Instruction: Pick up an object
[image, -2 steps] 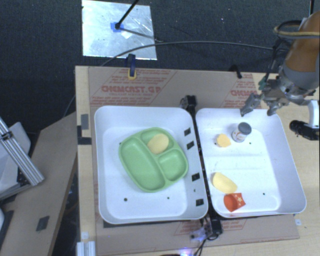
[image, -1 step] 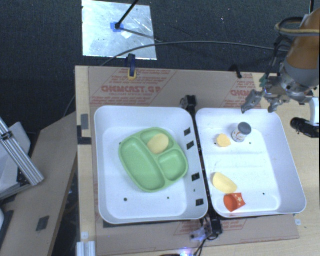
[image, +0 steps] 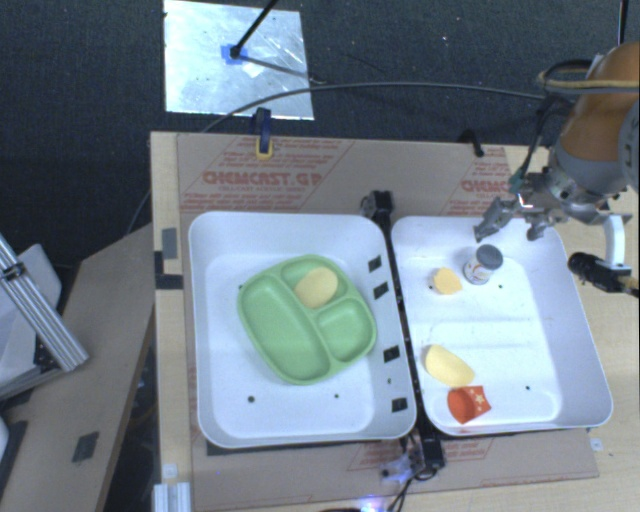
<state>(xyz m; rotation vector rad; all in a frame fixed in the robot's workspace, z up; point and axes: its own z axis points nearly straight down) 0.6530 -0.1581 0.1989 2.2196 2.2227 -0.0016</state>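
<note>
The gripper (image: 512, 222) hung with jaws apart above the right bin (image: 560, 330), a small can (image: 485, 263) lying just below them; the left bin (image: 230, 300) held a green tray (image: 290, 345)

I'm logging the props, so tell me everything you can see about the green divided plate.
The green plate is a rounded, pale green tray, plastic by its look, moulded into three compartments. It lies flat and turned at an angle in the middle of the left bin. A pale yellow object sits in its upper compartment, and nothing else touches it.
</note>
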